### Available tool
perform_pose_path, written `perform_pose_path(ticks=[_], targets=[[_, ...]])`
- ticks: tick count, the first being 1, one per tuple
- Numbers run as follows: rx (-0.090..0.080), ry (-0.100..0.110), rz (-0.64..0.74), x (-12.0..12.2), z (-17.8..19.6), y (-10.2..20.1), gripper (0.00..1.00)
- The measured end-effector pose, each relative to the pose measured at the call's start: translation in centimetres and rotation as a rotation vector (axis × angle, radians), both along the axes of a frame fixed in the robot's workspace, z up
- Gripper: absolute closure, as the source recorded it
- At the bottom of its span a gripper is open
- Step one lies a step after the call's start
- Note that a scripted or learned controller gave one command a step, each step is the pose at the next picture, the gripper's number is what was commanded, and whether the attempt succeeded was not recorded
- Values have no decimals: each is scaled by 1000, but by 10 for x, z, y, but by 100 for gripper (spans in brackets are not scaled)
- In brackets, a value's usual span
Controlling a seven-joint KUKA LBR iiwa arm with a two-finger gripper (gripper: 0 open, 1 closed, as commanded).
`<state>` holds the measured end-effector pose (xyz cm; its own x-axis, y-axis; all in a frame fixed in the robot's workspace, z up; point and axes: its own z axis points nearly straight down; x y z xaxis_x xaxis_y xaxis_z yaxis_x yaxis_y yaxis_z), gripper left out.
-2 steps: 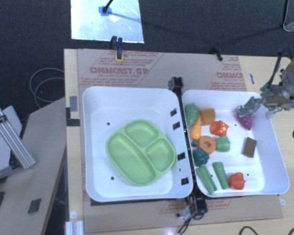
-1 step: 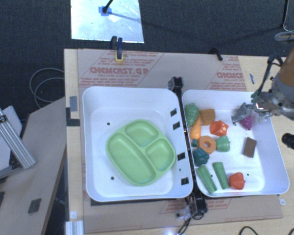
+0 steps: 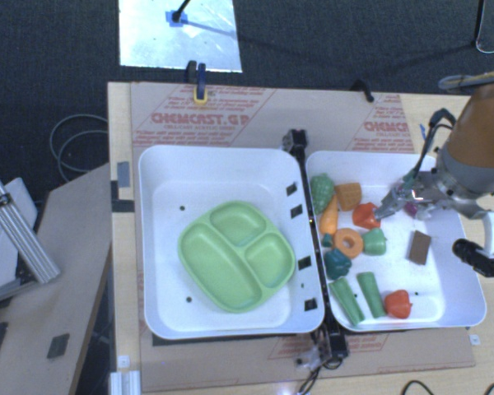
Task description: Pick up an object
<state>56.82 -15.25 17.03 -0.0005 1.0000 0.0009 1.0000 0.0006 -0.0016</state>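
The right bin (image 3: 465,303) holds several toy foods: a green vegetable (image 3: 321,189), an orange block (image 3: 348,194), a carrot (image 3: 329,217), a red piece (image 3: 365,215), an orange ring (image 3: 347,242), a small green piece (image 3: 374,241), a teal piece (image 3: 337,263), a brown block (image 3: 418,247), two green sticks (image 3: 346,299) (image 3: 370,293) and a red pepper (image 3: 398,303). My gripper (image 3: 389,207) reaches in from the right, its tip just right of the red piece. A small purple thing (image 3: 412,208) shows beside the wrist.
The left bin (image 3: 160,188) holds a light green divided plate (image 3: 235,255). Black clips (image 3: 296,142) join the bins along the middle wall. The arm's body (image 3: 477,151) hangs over the right bin's far right corner.
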Motion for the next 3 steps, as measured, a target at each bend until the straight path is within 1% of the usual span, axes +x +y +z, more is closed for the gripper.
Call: perform_pose_path(ticks=[1,2,3], targets=[[0,1,0,5,-47,-6,0],[0,-1,0,6,-87,-6,0],[-2,-6,0,7,-75,-6,100]])
